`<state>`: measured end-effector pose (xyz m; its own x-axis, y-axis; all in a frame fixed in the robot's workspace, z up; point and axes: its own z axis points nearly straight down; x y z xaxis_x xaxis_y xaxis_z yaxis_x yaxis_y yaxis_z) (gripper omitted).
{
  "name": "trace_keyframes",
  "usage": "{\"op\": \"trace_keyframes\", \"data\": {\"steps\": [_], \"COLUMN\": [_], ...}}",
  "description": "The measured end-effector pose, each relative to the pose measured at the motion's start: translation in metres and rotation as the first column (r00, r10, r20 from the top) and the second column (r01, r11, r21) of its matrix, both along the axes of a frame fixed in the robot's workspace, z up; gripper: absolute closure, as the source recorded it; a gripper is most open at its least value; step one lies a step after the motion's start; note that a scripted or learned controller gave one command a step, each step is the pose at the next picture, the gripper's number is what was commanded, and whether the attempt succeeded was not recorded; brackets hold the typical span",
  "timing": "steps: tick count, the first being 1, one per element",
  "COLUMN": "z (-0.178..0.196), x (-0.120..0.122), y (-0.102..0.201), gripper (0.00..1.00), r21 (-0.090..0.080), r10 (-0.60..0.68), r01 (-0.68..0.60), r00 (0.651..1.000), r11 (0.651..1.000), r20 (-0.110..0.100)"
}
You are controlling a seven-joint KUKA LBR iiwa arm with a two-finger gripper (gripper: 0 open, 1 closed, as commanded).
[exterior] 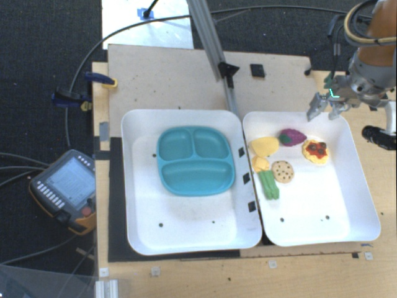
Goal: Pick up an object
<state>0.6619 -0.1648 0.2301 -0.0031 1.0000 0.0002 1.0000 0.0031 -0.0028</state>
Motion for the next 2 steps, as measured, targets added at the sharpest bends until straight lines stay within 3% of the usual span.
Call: {"op": "trace_keyframes", "data": {"steps": [1,2], "z": [0.003,-0.059], "x": [0.001,0.006], "y": [0.000,0.000], "gripper": [0.00,0.00], "r21": [-0.001,-0.001], "r10": [0.001,0.002], "r01": [-0.001,-0.002], "r00": [1.000,1.000], "r11": [1.000,1.000], "r20": [0.006,0.002]}}
